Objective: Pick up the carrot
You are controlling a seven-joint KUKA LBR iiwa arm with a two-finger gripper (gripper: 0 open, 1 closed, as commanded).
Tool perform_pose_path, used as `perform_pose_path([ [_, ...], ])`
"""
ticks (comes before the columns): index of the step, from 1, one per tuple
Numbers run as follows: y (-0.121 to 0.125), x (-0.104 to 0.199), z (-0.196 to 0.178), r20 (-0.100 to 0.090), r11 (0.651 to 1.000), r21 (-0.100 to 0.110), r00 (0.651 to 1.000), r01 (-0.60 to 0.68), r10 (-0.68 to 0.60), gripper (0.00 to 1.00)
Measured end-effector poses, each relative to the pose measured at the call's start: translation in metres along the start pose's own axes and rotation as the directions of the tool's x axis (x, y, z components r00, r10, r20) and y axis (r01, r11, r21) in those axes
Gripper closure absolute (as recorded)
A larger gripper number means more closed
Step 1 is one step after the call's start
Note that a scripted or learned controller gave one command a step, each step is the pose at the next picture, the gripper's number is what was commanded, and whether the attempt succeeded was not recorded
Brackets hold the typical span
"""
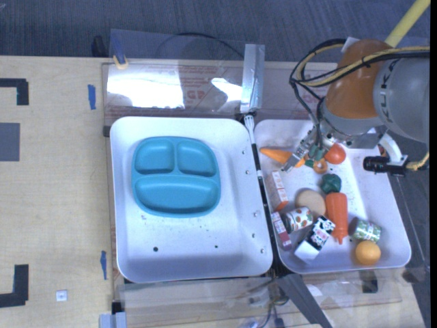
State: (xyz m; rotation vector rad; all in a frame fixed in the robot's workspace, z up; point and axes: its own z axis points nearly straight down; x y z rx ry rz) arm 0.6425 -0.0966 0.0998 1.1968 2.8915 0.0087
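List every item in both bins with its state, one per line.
carrot: lying flat in the right bin, gripper at its thick end
blue plate: flat in the left bin, nothing on it
orange bottle: lying down
milk carton: tipped over
orange: resting in the near corner
tomato: resting beside the gripper
green can: on its side
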Motion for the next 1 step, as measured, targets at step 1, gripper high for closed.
perform_pose_path([
  [1,0.0499,0.0428,-0.0879,-0.002,0.960,0.003,0.960,-0.281,0.281,1.00],
])
